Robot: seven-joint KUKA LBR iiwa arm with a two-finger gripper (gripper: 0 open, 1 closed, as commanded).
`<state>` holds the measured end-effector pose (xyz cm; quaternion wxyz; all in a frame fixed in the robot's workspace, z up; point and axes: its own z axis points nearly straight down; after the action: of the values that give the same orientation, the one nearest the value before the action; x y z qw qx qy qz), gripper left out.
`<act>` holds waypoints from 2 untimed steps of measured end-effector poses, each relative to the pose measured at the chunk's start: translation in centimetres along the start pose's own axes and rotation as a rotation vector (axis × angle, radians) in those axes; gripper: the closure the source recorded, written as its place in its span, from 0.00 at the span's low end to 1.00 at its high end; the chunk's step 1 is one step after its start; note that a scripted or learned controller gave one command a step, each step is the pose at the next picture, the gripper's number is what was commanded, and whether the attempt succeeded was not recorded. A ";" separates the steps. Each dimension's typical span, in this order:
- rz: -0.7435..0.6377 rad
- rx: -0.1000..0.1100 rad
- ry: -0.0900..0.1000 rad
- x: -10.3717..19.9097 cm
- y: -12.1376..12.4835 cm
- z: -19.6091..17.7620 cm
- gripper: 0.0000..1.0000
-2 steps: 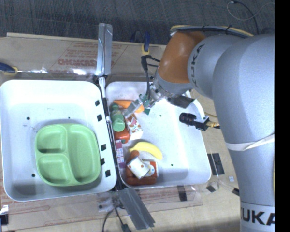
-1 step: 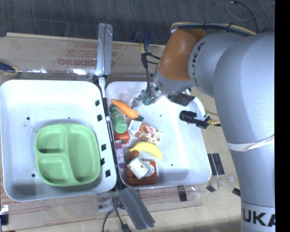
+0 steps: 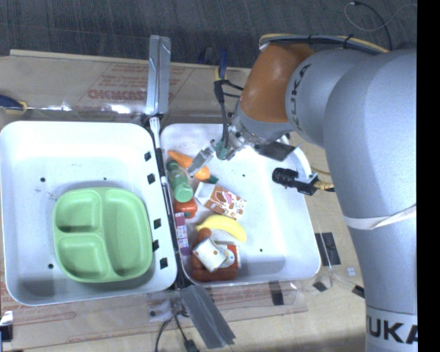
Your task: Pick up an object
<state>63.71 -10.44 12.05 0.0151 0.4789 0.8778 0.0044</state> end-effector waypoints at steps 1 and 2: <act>0.044 0.023 0.015 0.8 -1.8 2.6 0.00; 0.036 0.022 0.020 1.1 -1.5 1.6 1.00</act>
<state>61.88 -10.30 10.35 0.0010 0.4947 0.8691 -0.0005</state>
